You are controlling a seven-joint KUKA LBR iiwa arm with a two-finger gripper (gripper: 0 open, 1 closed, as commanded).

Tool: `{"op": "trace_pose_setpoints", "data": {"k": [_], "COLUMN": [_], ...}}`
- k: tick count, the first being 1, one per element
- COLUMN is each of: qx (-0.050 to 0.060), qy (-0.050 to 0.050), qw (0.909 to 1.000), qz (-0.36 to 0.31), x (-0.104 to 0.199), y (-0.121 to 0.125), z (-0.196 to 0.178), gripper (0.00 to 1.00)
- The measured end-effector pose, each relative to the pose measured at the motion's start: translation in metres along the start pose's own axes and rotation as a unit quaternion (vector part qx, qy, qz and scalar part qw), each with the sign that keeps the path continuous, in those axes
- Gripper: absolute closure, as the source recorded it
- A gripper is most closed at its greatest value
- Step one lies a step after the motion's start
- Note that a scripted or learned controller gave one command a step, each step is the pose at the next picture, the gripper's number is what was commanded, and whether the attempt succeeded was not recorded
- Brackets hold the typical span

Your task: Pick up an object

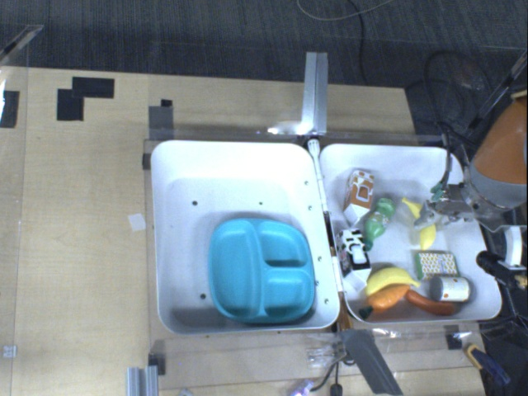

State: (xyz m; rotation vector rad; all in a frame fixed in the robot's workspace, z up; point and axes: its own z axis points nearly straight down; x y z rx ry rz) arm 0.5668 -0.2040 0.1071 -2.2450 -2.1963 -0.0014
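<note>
Lemon [426, 236] lies just below the hand [441, 202], right bin [388, 157].

Two bins are set side by side on the bench [74, 246], and a divided tray [262, 269] is placed in the left bin [177, 221], toward its near edge. In the right bin [396, 157], a carton [360, 188] is found at the back with a bottle [378, 219] just before it, while a banana [389, 280], a carrot [388, 299] and a can [450, 289] are gathered along the near wall. The gripper [439, 206] is held over the right bin's right side, the arm [503, 151] being extended in from the right.
</note>
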Motion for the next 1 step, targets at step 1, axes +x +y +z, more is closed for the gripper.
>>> {"op": "trace_pose_setpoints", "data": {"k": [1], "qx": [0.000], "qy": [-0.001], "qw": [0.9946], "qz": [0.104], "x": [0.0351], "y": [0.0595], "z": [-0.0987], "gripper": [1.00]}}
